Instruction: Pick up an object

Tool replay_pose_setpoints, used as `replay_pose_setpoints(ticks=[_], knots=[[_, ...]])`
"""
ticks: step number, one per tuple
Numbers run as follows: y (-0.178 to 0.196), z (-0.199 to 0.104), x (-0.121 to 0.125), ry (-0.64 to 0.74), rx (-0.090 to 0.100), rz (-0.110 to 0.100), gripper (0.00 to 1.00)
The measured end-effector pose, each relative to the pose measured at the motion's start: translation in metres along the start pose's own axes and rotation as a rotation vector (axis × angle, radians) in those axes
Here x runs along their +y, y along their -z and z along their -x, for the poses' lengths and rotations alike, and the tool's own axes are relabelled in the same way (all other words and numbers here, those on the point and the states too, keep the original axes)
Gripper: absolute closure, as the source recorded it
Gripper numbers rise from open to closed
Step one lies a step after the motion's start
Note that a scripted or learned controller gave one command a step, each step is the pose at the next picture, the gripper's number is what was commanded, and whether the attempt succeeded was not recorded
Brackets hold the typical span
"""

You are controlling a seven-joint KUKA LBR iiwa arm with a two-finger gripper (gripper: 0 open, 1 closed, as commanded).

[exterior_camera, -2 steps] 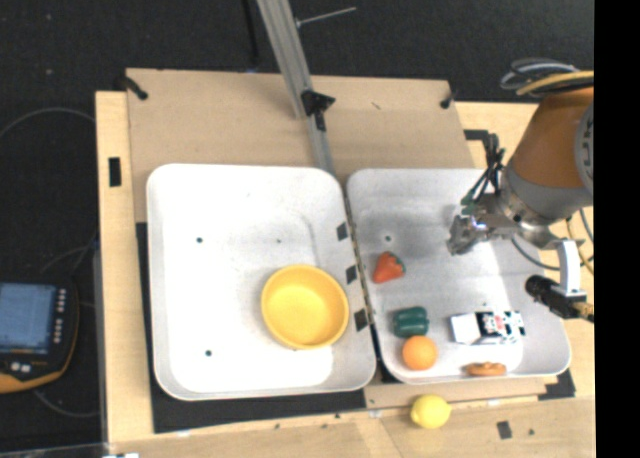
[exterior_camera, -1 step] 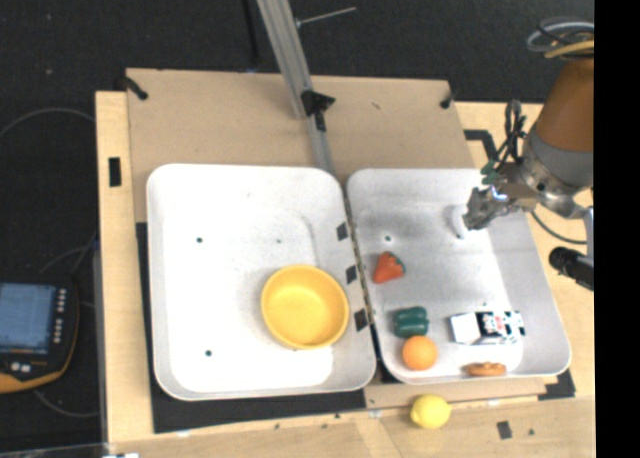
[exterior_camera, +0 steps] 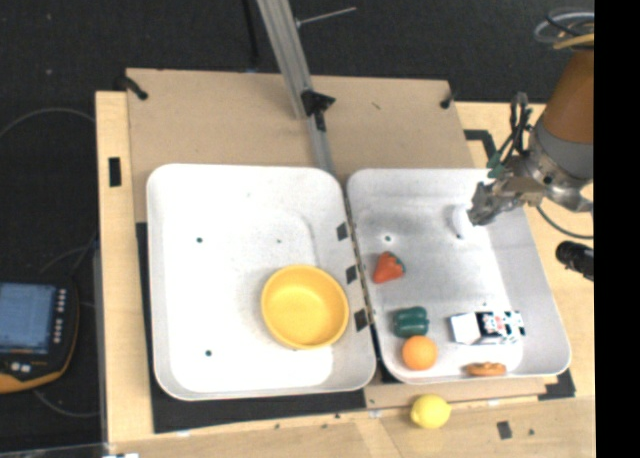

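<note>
Far left, a handheld pendant w/ blue screen [exterior_camera: 30,331] sits off the counter [exterior_camera: 230,116], partly cut by the frame edge; its cable trails up into the dark floor, hard to follow. The counter is tan board. Left bin [exterior_camera: 200,216] holds a yellow bowl [exterior_camera: 305,306] near its lower right corner, upright, rim close to the divide betw. bins. A grey metal pole [exterior_camera: 285,41] runs from top centre down to the seam betw. bins; top end cut off.

Right bin [exterior_camera: 430,196]: red-orange item [exterior_camera: 388,268], prob. a pepper, near the left wall; below it a dark green block-ish thing [exterior_camera: 410,322], shape unclear; just below that an orange ball [exterior_camera: 419,353], nearly touching the green one. To the right, a small white box w/ black & red print [exterior_camera: 487,327], text illegible. At the bin's lower rim a flat orange-brown thing [exterior_camera: 487,369], too small to ID. Yellow lemon-like fruit [exterior_camera: 430,411] lies outside, on the counter just beneath the bin.

The hand [exterior_camera: 483,208] hangs over the bin's upper right area, well apart from all items, nothing in it. Fingers blurred & dark — can't tell if apart or together. The arm [exterior_camera: 570,116] is cut off at right.
</note>
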State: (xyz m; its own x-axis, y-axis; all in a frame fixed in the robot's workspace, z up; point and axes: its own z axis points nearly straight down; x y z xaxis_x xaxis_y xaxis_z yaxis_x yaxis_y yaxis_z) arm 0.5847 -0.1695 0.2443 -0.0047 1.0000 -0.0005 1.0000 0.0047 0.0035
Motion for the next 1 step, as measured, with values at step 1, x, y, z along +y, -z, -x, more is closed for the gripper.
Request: replay_pose_setpoints(ticks=[1], knots=[[-0.0103,-0.0530,0.0109,0.002,0.001,-0.003,1.00]])
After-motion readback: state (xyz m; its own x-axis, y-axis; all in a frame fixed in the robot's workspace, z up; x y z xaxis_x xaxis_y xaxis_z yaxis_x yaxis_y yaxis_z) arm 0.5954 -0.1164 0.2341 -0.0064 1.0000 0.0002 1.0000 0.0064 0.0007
